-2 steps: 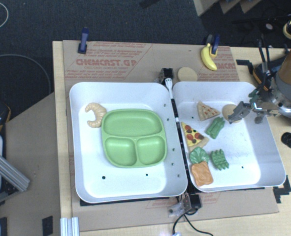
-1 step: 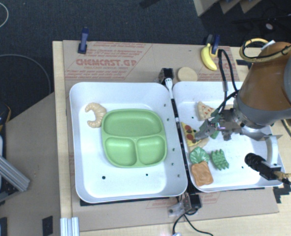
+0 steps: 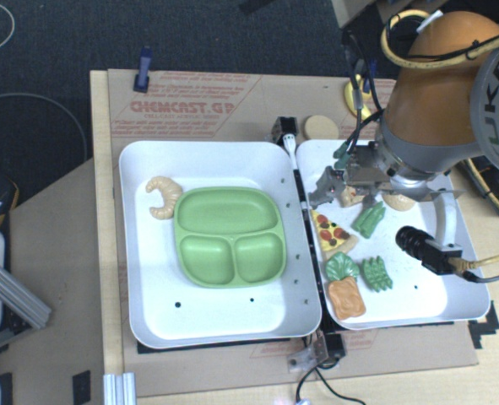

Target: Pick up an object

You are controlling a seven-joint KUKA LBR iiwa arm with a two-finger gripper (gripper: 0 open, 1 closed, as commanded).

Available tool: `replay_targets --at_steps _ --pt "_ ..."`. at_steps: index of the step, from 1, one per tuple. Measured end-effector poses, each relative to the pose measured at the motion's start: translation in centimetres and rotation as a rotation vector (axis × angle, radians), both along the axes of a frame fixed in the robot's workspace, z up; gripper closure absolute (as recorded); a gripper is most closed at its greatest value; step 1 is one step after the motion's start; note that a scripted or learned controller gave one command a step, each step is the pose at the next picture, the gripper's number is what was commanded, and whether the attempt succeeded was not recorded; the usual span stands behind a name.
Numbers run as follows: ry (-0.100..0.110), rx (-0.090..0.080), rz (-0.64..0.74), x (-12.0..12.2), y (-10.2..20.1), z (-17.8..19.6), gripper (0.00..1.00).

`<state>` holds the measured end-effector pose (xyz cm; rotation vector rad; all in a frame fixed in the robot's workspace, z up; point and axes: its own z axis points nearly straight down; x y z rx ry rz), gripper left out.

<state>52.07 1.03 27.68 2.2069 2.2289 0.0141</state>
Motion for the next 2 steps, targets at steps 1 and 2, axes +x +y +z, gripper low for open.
replay_targets --at_steps 1,2 --pt "0.007 -0.003 -0.009 -0.1 -0.5 0.6 1.00" --pt "-0.008 0.002 -0.005 -4.1 3.0 14.6 1.00"
